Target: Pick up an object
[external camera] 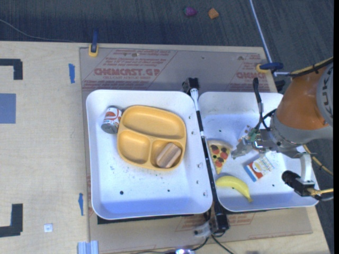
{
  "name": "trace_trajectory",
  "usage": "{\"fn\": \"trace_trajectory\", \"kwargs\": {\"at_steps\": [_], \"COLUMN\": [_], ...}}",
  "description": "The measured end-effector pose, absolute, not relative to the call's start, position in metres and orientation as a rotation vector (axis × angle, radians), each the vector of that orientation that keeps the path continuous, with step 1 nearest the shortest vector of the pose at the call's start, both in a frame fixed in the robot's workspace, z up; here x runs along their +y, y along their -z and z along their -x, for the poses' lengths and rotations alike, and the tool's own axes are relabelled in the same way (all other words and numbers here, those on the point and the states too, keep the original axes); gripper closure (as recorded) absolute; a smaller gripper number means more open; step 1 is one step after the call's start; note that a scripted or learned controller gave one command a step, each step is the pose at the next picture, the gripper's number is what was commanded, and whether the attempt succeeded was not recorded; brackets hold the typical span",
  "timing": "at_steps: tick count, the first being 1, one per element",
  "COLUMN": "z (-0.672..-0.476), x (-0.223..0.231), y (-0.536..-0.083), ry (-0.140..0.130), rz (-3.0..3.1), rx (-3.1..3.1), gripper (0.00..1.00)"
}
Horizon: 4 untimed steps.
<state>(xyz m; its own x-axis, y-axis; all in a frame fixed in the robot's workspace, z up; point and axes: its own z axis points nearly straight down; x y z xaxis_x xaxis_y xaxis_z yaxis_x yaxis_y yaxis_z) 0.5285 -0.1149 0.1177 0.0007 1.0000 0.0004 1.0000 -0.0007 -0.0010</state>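
Note:
In the right bin point(233, 107) lie a pizza slice point(219, 154), a yellow banana point(234, 186) near the front wall, and a small white, red and blue packet point(258, 169). My gripper point(244, 146) hangs low over this bin, between the pizza slice and the packet, just right of the pizza slice. The grey arm with its orange band point(303, 107) comes in from the right. Nothing is seen held in the gripper.
The left bin point(100, 184) holds a yellow compartment tray point(145, 120) with a tan bun point(168, 155) in its right front compartment. A small red and white can point(110, 119) lies on its side at the tray's left. A black divider point(201, 136) separates the bins.

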Motion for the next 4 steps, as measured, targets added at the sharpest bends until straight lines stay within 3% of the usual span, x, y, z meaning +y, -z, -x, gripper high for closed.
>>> {"fn": "trace_trajectory", "kwargs": {"at_steps": [1,2,3,4], "z": [-0.505,-0.501,-0.501,-0.487], "x": [-0.109,-0.106,-0.114,-0.05], "y": [-0.105,-0.104,-0.115,-0.185], "ry": [0.023,0.032,0.023,0.003], "rz": [2.238,2.249,2.273,2.22], "rx": [-2.241,-2.25,-2.251,-2.223], "gripper": [0.0,0.0,1.0,1.0]}}
